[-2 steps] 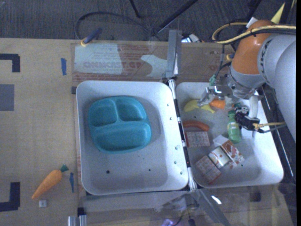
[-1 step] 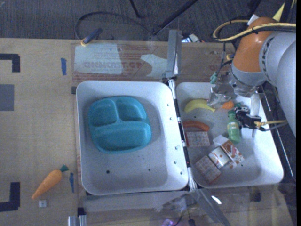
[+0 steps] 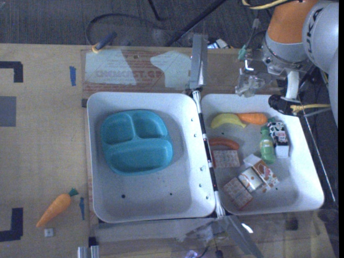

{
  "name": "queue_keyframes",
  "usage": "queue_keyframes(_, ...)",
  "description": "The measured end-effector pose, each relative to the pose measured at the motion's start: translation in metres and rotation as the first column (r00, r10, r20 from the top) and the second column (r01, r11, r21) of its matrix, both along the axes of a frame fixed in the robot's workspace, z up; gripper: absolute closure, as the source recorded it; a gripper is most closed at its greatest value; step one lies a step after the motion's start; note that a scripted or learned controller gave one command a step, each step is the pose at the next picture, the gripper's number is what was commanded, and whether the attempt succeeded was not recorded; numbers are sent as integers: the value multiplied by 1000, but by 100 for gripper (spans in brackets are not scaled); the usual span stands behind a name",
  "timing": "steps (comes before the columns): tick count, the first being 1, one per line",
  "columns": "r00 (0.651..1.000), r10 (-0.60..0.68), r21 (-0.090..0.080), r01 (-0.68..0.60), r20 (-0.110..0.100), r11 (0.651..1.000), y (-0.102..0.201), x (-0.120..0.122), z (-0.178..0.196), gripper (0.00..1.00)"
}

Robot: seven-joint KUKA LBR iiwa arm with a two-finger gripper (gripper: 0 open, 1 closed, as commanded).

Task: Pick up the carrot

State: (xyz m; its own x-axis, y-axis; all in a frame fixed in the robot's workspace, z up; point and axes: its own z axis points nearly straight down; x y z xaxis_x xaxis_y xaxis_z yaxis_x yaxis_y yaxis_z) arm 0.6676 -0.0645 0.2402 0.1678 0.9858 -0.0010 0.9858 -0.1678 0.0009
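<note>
**Operator:** Cardboard covers the bench [image 3: 43,160] around both bins, and dark floor with cables runs along the top. On my feed the carrot [image 3: 54,209] lies on that cardboard, outside the left bin [image 3: 145,203], near its lower left corner, green top pointing up and to the right.

**Colleague:** And the arm?

**Operator:** My gripper [image 3: 248,85] hangs over the back rim of the right bin [image 3: 309,192], well apart from the carrot. Whether its fingers are apart or together I cannot tell; they blur against the bench.

**Colleague:** What sits in the bins?

**Operator:** A teal divided plate [image 3: 137,141] in the left one. In the right, a banana [image 3: 227,121], an orange piece [image 3: 252,119] just beside it, a green bottle [image 3: 266,147], and small cartons [image 3: 252,179] toward the front
</note>
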Motion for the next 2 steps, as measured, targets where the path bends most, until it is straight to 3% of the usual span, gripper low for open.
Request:
queue_keyframes(1, 1000, 0, 0, 0, -1, 1000, 0, 0, -1, 0)
queue_keyframes(2, 985, 170, 1, -170, -3, 985, -98, -14, -88, 0)
